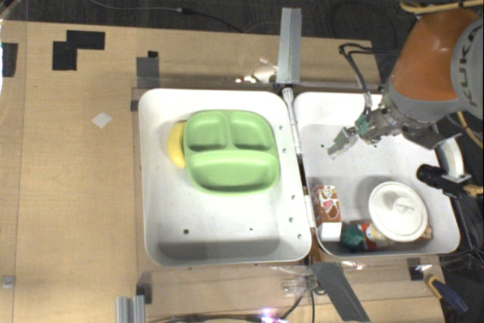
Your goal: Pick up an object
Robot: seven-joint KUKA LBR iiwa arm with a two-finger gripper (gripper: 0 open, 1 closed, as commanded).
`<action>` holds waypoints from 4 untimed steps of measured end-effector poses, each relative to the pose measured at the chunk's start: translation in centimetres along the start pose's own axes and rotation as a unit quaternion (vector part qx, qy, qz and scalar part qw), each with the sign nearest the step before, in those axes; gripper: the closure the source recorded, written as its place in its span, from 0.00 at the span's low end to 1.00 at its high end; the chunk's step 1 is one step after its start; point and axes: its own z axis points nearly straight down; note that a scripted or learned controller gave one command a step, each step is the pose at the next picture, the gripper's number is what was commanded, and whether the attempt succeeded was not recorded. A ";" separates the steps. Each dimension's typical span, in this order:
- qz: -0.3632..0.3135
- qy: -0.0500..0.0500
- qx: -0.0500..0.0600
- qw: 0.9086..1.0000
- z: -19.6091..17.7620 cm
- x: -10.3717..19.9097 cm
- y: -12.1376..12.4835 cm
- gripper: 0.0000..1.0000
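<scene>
My gripper (339, 144) hangs over the upper left part of the right bin (333, 113), pointing down and left above bare bin floor. Nothing shows in it. In the same bin, near the front, lie a white round bowl (398, 209), a small red and white carton (327, 203) and a green and red object (357, 237). The carton is the closest to the gripper, a short way below it in the view. In the left bin (215, 238) rests a green divided plate (230, 150), with a yellow banana-like object (175, 145) tucked at its left edge.
A metal divider post (289, 41) stands at the back between the bins. The arm's orange band (431, 60) and a black cable (355, 64) hang over the right bin's back right corner. The wooden bench (68, 185) stretches to the left.
</scene>
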 end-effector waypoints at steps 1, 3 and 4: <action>0.041 -0.001 -0.002 0.999 11.3 -4.6 -1.2 0.00; 0.040 -0.003 -0.004 0.999 10.1 -4.7 -1.0 0.00; -0.059 0.000 -0.002 0.998 11.4 -2.8 4.0 0.00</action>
